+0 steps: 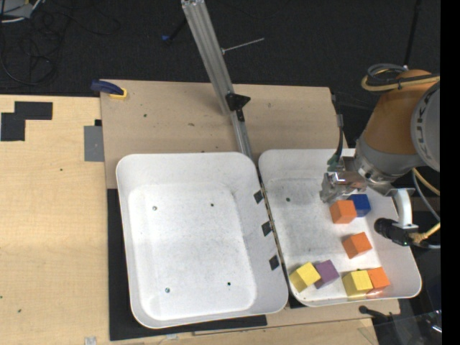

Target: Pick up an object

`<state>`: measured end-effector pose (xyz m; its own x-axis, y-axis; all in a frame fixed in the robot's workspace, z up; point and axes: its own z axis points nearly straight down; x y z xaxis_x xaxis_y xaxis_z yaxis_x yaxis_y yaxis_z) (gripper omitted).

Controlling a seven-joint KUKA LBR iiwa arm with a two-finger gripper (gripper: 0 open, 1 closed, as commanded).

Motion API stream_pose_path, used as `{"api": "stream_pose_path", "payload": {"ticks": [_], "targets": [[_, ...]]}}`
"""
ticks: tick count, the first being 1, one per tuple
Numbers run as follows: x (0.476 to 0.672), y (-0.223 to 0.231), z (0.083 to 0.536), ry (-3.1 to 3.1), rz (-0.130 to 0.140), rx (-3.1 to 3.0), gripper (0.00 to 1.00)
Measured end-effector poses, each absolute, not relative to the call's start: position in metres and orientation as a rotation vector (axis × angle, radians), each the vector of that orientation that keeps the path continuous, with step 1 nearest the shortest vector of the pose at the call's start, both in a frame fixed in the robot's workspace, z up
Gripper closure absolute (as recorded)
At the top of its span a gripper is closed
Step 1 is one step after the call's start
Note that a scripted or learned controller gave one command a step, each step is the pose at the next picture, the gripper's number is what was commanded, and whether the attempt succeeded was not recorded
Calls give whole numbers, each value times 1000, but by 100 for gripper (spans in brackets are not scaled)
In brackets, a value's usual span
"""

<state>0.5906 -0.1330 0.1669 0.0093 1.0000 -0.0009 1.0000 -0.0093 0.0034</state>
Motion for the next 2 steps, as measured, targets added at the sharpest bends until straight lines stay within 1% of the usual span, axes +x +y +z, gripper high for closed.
{"api": "stream_pose_path", "payload": {"ticks": [1,2], "targets": [[591,-134,213,2218,3,2221,100],[590,-74,217,2231,0,2219,100]]}}
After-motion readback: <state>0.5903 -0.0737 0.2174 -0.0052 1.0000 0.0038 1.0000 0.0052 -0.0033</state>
